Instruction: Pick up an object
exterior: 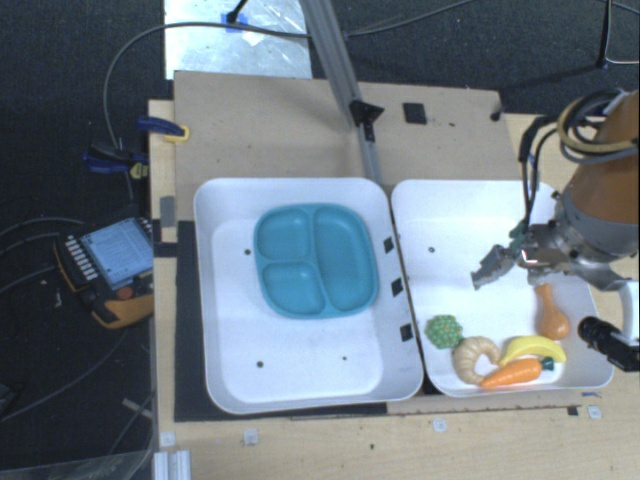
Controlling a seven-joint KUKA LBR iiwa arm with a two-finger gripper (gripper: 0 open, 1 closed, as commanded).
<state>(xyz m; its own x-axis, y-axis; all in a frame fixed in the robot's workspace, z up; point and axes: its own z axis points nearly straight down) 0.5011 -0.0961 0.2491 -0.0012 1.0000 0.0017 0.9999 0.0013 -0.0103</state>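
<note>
Dark carpet surrounds a cardboard-covered bench [300, 118] that carries two shallow white bins side by side.

Above the right bin [440, 218], the gripper [490, 268] hangs over the bare white floor, a little to the left of the wrist. It looks grey and blurred; whether it is wide or narrow I cannot tell, and nothing is seen held in it. Behind it, toward the right, the arm [600, 188] rises with its orange band and some looped cables.

The objects that may be picked all lie in the near part of the right bin. Closest to the gripper is a small green broccoli-like toy [443, 330], near and a bit left of it. Beside that toy lies a pale croissant-shaped piece [473, 356], then an orange carrot [512, 373] touching a yellow banana [533, 348]. A tan pear-like object [551, 313] stands just to the right, under the wrist.

In my judgement the task is at its beginning: no object is lifted, and the gripper is above the bin and not on any of them. What is left is to go down on one piece, close, and lift.

The near group is crowded, so neighbours may be pushed; the green toy stands more apart and seems easier.

The left bin [230, 368] holds a blue divided plate [316, 260], well apart from the work. A grey pole [335, 48] crosses the far side of the bench, and a handheld device [112, 258] lies on the carpet at the left. None of these stands in the way.
</note>
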